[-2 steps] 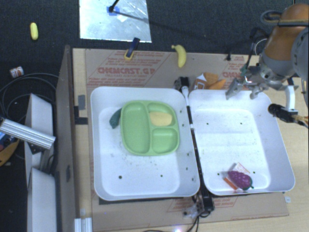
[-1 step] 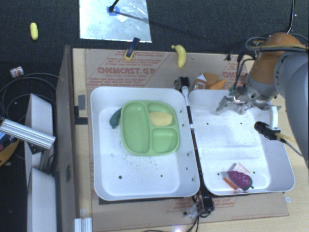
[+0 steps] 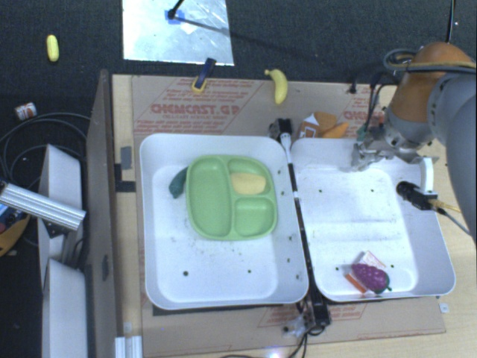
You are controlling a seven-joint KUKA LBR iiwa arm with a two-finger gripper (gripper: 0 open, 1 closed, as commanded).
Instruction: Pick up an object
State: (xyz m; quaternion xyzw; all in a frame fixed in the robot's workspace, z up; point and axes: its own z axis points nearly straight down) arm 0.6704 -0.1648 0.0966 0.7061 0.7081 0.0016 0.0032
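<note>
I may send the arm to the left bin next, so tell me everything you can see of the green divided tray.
The green divided tray is pale green, looks like matte plastic, with rounded corners. It has three compartments: one long one on its left side, two smaller ones on its right. It lies flat and upright in the upper middle of the left bin. A yellow item sits in its upper right compartment. A dark green item lies against its left rim.

Camera: you have one fixed view, high above the bench [image 3: 186, 95].
Facing: it looks down at a slant.
Range: far enough to show both white bins [image 3: 223, 289] whole.
Arm [image 3: 440, 95]: enters from your right.
</note>
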